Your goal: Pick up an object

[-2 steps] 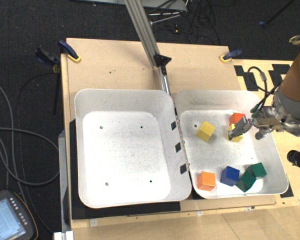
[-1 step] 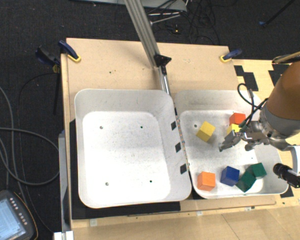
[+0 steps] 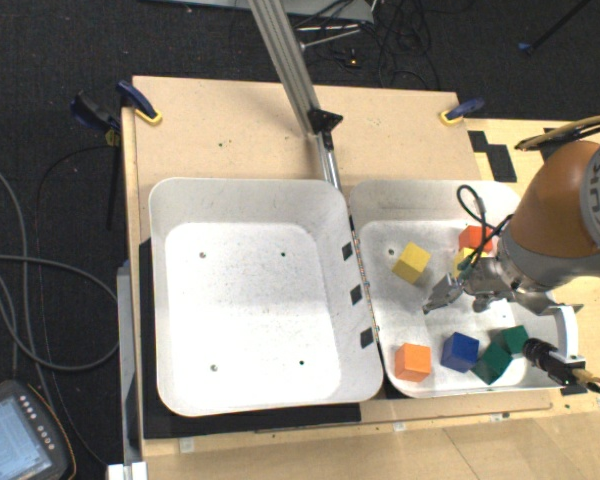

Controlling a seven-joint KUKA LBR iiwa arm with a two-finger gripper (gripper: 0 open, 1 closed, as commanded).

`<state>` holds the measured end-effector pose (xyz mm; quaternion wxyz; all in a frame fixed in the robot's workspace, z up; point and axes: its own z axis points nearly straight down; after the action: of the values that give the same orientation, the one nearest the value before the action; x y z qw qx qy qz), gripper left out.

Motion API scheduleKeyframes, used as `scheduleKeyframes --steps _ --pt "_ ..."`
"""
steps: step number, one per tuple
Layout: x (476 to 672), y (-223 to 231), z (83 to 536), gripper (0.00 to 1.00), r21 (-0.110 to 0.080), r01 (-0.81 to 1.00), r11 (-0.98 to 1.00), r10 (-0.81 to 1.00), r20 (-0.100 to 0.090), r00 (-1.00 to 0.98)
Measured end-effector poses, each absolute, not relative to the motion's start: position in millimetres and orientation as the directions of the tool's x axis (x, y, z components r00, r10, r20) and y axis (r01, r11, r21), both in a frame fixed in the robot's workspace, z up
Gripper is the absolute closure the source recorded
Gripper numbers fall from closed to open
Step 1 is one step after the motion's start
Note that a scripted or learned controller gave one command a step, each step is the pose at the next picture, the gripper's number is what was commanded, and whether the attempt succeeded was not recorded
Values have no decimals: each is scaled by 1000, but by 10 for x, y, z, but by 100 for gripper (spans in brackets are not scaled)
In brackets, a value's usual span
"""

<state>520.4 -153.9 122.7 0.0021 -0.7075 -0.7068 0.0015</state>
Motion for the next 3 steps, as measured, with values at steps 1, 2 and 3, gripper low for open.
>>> scheduleKeyframes --steps 1,2,3 --pt "5219 -1545 1365 100 2 1000 -1 1000 0 1" --pt "5270 -1605 1980 100 7 1000 2 1000 -3 -2" --pt "5277 -1606 2027 100 2 1000 2 1000 -1 -2"
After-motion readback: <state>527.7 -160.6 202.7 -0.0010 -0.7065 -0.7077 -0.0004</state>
